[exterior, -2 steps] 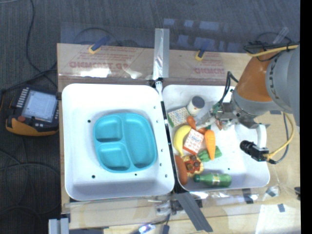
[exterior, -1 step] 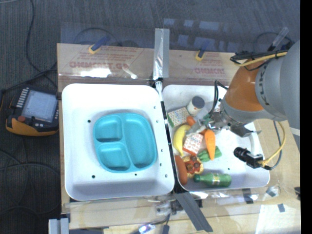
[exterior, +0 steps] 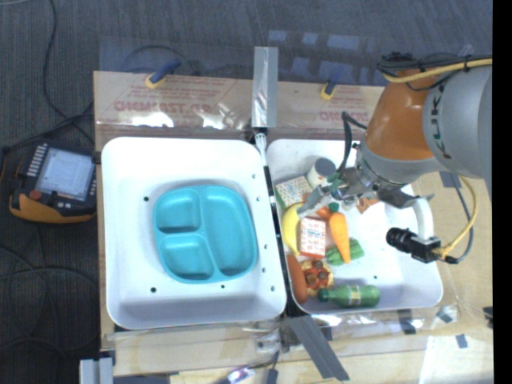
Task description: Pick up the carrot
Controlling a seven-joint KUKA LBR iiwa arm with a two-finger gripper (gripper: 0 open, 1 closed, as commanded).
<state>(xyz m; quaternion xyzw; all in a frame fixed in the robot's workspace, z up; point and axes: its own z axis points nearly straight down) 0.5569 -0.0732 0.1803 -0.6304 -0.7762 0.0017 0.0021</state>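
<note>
While the gripper (exterior: 342, 187) sat low over the right bin (exterior: 400, 290), the task looked to be at the approach step, not the grasp: the carrot (exterior: 339, 234) lay just below the jaws, orange body running away from them, green top (exterior: 353, 251) at the far end, nothing visibly lifted. Could not tell how far the jaws were open; wrist hardware and clutter masked them, and nothing showed between them, so no hold claimed. Clutter was tight. A small white and red carton (exterior: 312, 235) lay just beside the carrot on the jaws' left, touching or nearly so; a banana (exterior: 290, 218) sat further left of that. A green bottle (exterior: 349, 296) lay well beyond the carrot's far end, near the bin's front wall. A grey cup-like item (exterior: 323, 169) was right at the jaws, on their upper left. The blue divided tray (exterior: 204, 232) in the left bin (exterior: 128, 294) was well apart and irrelevant here. Judgement: the next move called for a short shift down-frame to centre on the carrot's mid-body, jaws turned across its long axis, then a straight descent. Main risk was one jaw landing on the carton instead of clearing it.
</note>
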